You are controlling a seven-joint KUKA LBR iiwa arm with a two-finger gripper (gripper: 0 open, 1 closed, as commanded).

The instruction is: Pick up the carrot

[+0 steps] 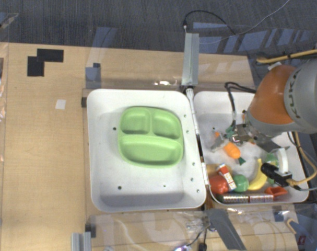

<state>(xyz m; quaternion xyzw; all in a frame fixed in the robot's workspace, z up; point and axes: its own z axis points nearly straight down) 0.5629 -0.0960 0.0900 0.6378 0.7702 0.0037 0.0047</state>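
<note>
1. My arm's gripper hangs low over the middle of the right bin; whether it is apart or together, I cannot tell.
2. Carrot lies just beside it, mid-bin, toward the near edge, seemingly ungrasped.
3. Banana, a red toy and other toys crowd the near edge, likely by chance.
4. Left bin carries a green divided plate, centred.

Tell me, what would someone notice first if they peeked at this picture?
Probably the big green plate with three sections, sitting in the middle of the left bin. Next, the arm's orange band above the right bin, where an orange carrot lies just below the gripper. Colourful toy food, including a yellow banana, crowds that bin's near edge.
</note>
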